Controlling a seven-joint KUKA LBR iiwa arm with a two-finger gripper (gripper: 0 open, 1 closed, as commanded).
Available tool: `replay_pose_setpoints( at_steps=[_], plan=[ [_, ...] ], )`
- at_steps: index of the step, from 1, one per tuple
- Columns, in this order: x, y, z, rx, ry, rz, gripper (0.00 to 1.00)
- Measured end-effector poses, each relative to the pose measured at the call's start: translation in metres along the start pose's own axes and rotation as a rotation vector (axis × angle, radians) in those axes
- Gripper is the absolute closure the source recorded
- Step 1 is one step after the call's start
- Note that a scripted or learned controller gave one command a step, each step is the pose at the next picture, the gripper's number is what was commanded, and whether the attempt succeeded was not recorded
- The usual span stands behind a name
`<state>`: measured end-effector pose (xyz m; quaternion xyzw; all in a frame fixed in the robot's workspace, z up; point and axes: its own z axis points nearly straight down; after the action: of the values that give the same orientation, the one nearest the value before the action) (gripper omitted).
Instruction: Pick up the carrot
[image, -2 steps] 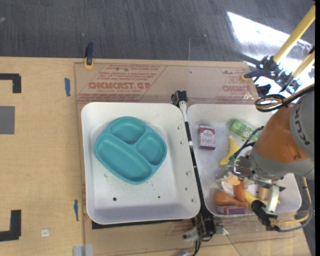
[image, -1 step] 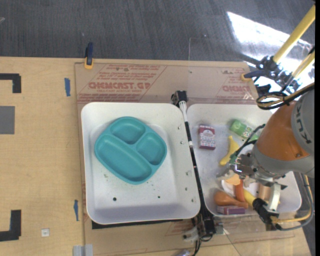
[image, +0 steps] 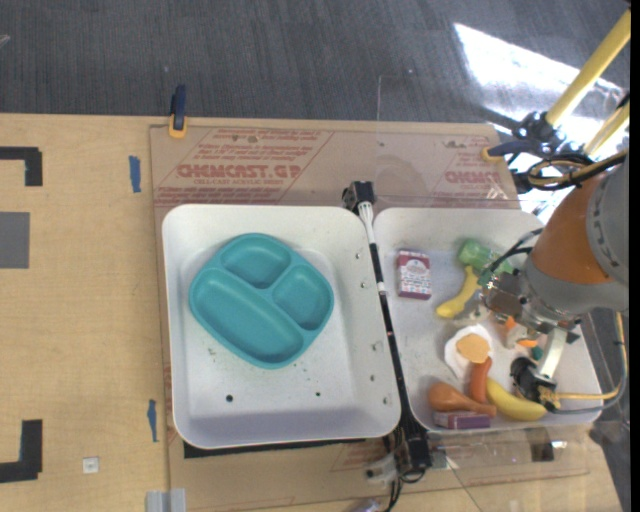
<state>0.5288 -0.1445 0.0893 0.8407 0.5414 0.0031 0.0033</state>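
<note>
The carrot (image: 456, 396), an orange tapered piece, lies near the front edge of the right bin (image: 425, 330). A red-orange sausage-like piece (image: 481, 377) leans against it, and a yellow banana (image: 516, 403) lies just to its right. My gripper (image: 524, 335) hangs low over the right side of that bin, above and to the right of the carrot and apart from it. The wrist and cables cover the gripper's tip. Nothing can be seen held in it.
Also in the right bin are a fried-egg toy (image: 469, 349), a second banana (image: 459, 297), a green piece (image: 473, 252), a small red and white box (image: 413, 274) and a purple block (image: 462, 422). A teal divided plate (image: 262, 298) sits in the left bin (image: 190, 400).
</note>
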Motion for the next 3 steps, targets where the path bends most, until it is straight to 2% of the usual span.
replay_pose_setpoints(
  at_steps=[2, 3],
  plan=[
    [0.002, 0.001, -0.017, 0.000, -0.004, -0.011, 1.00],
    [0.120, -0.048, -0.096, 0.010, 0.003, 0.001, 1.00]
  ],
)
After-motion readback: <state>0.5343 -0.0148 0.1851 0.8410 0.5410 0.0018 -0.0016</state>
